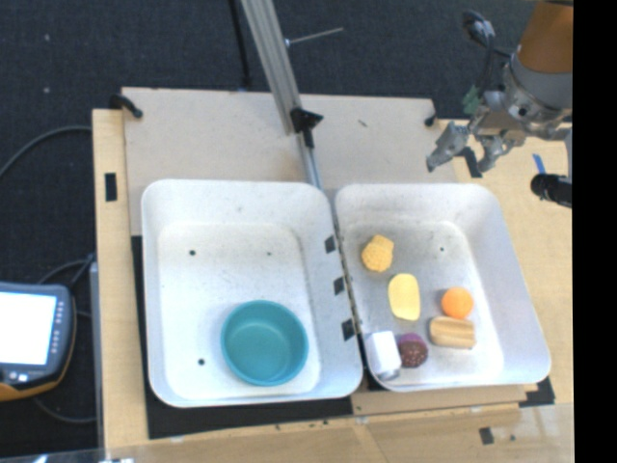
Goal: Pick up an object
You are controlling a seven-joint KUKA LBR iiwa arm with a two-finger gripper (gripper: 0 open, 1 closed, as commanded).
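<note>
In the right bin (501,234) lie a bumpy yellow lump (378,253), a smooth pale yellow piece (405,296), an orange ball (457,303), a tan bread-like block (452,333), a dark purple ball (413,352) and a white cylinder (385,353). The left bin (193,210) holds a teal bowl (265,342). My gripper (461,156) hangs above the back right corner of the right bin, well away from the objects. Its two grey fingers are spread apart with nothing between them.
A slanted aluminium post (275,61) rises from behind the seam between the two bins. A tablet-like screen (29,336) sits off the bench at the left. Bare tan bench board surrounds the bins.
</note>
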